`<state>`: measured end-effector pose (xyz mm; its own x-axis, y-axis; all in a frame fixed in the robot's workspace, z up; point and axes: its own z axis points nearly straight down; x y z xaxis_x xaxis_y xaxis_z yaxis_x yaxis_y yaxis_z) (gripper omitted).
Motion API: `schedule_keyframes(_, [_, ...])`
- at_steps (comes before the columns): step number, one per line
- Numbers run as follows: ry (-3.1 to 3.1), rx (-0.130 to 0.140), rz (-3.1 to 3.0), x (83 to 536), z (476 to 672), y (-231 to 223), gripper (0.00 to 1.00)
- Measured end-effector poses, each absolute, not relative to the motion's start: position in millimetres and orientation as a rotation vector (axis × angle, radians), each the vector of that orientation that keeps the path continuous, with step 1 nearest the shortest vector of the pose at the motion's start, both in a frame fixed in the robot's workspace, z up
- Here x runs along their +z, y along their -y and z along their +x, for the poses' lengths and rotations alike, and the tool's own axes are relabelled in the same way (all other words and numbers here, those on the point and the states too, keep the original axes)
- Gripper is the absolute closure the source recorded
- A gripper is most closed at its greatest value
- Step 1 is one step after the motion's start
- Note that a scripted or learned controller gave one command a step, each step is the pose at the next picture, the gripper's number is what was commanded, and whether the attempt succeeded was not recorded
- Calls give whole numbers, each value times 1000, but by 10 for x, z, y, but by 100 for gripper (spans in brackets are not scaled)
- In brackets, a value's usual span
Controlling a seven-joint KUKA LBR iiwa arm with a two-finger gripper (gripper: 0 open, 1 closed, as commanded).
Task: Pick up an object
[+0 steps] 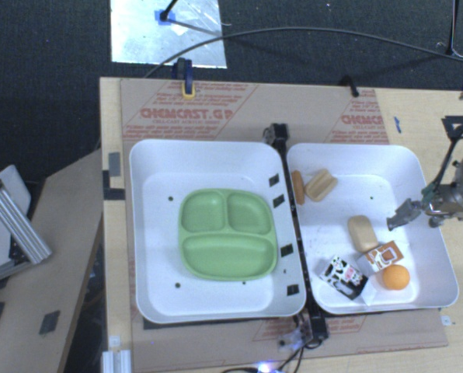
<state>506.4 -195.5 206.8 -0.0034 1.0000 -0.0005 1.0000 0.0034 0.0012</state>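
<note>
Two white bins sit side by side on the bench. The left bin (pixel 150 208) holds a green divided plate (pixel 229 234), lying flat near its middle, three compartments facing up.

The right bin (pixel 418 169) holds the loose items. Near its top left, a thin orange-brown stick, maybe a hot dog (pixel 297 186), lies along the left wall, with a tan bread-like piece (pixel 321 185) just beside it on its right. Toward the middle is a tan rounded block (pixel 362 232). Below it to the right, a small orange and white carton (pixel 383 256) lies touching or nearly touching the block. An orange ball (pixel 395 277) sits just beside the carton near the bin's front right corner. A black and white cow-pattern box (pixel 342 275) lies tilted near the front wall, left of the ball.

The gripper (pixel 398 217) comes in from the right over the right bin's right side, to the right of the tan block and above the carton, apart from both. Nothing is seen between its fingers. Its tip is small and blurred, so whether it is open or closed cannot be told.

Behind the bins, cardboard with red print (pixel 216 111) covers the bench.
</note>
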Motion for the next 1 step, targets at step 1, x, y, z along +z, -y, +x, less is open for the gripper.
schedule_keyframes(1, [-2224,0,2220,1653,5092,1932,0])
